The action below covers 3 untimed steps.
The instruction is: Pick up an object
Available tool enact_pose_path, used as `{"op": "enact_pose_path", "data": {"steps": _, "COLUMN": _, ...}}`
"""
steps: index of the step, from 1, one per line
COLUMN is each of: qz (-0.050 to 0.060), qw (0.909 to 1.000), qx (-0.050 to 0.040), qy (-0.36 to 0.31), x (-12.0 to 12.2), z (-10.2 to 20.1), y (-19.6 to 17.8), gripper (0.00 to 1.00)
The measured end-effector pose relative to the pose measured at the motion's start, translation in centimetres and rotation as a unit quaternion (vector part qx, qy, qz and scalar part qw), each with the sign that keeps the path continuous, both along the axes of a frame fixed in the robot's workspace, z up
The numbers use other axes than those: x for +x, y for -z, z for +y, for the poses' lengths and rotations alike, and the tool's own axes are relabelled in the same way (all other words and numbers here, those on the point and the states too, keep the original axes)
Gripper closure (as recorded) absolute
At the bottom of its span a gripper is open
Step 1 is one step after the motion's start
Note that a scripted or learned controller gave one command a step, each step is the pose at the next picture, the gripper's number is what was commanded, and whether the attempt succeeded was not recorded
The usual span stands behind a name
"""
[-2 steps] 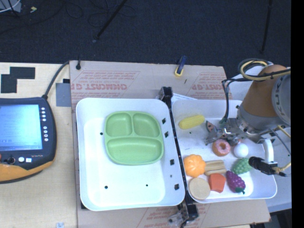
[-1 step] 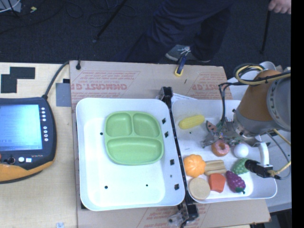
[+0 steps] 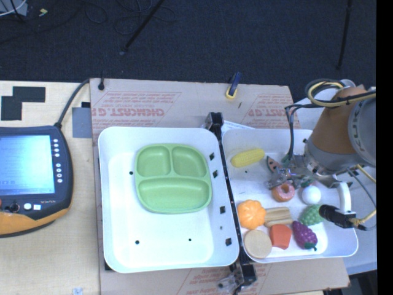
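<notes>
The right bin holds several toy foods: a yellow corn cob, a pink donut, a white egg, an orange pumpkin, a tan stick, a red piece, purple grapes, a green piece and a beige disc. My gripper reaches in from the right and sits low in this bin, just above the donut and right of the corn. Its dark fingers are tangled in shadow.
The left bin carries a green three-compartment plate. A teach pendant lies on the bench at far left. Cables loop around the arm's wrist at the right. A black divider separates the two bins.
</notes>
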<state>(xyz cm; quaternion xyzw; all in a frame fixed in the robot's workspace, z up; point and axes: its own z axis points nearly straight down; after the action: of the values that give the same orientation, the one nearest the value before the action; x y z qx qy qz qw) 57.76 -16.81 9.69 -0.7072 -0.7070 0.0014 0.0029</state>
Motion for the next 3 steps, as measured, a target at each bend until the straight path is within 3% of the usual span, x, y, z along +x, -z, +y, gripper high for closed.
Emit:
{"op": "enact_pose_path", "data": {"steps": 2, "qz": -0.003, "qw": 1.0000, "qx": -0.0011, "qy": -0.001, "x": 1.5, "z": -0.7, "y": -11.3, "gripper": 1.00}}
{"op": "enact_pose_path", "data": {"steps": 3, "qz": -0.003, "qw": 1.0000, "qx": -0.0008, "qy": -0.001, "x": 1.5, "z": -0.8, "y": -13.1, "gripper": 1.00}}
